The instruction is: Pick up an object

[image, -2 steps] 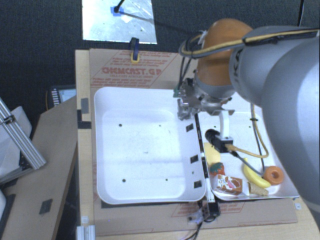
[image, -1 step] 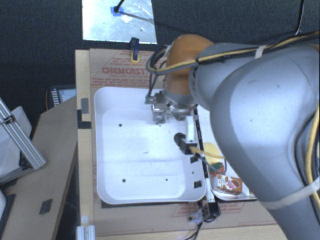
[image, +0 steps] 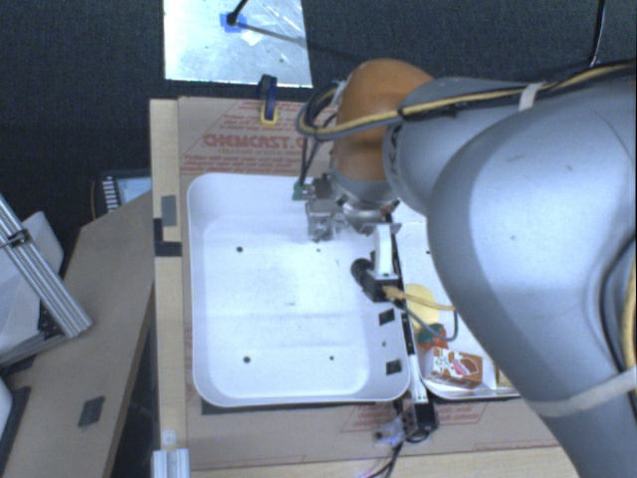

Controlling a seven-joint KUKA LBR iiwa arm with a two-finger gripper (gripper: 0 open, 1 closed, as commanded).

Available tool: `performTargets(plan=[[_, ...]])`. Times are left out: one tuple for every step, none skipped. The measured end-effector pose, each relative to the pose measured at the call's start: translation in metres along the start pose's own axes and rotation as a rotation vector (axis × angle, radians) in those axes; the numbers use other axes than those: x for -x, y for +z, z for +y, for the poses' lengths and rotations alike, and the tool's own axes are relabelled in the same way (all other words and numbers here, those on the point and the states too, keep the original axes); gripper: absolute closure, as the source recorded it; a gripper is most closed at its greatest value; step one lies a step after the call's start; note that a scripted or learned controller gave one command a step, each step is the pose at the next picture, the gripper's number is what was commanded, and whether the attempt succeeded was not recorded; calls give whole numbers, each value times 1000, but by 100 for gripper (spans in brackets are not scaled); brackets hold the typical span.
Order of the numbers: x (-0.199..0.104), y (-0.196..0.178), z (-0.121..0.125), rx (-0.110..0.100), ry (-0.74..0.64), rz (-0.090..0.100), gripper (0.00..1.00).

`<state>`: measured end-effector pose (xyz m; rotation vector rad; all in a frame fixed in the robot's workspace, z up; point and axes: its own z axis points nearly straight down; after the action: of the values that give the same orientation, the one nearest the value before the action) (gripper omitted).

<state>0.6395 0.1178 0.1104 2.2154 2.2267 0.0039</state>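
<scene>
Camera view: your arm (image: 518, 237) comes in from the right and covers most of the right bin (image: 468, 391). The orange band (image: 373, 93) sits above the wrist, yellow cables running over it. The gripper (image: 320, 229) hangs over the far right part of the left bin (image: 214, 366), close to its back wall. The tip is small and blurry, so you cannot tell how wide it stands, and nothing shows at its tip. The left bin floor shows a few dark dots. Pickable objects lie in the right bin, in the strip visible beside the divider: a yellow item (image: 423, 302), probably a banana-shaped toy, and nearer the front a red and white printed packet (image: 456, 366). Both sit well apart from the gripper. Cardboard (image: 239, 137) lies under the bins.
</scene>
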Motion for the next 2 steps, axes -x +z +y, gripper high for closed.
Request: performTargets(plan=[[0, 0, 0, 0, 0, 0, 0], [0, -11, 1, 2, -2, 1, 100]])
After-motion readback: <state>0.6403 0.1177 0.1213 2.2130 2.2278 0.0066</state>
